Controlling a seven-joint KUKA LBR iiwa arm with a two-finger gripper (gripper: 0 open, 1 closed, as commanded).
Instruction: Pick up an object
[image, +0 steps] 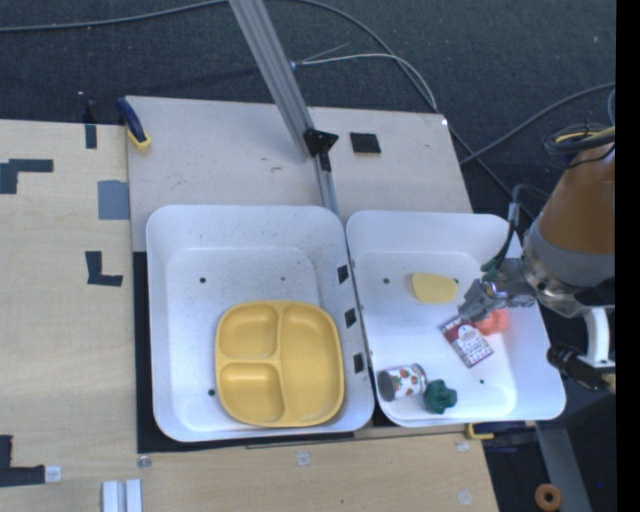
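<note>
Tool (478, 306) low in right bin (400, 232), over packet (467, 342) and red piece (492, 322); cannot tell its state. Sponge (434, 288) just left, can (401, 382) and green toy (440, 397) nearer front. Yellow tray (280, 363) alone in left bin (190, 225), away from pick zone

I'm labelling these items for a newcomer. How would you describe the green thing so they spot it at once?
Find the right bin, then its near edge. The green lump lies there against a small printed can. It is the bin's one dark green thing; the others are yellow, red or white.
</note>
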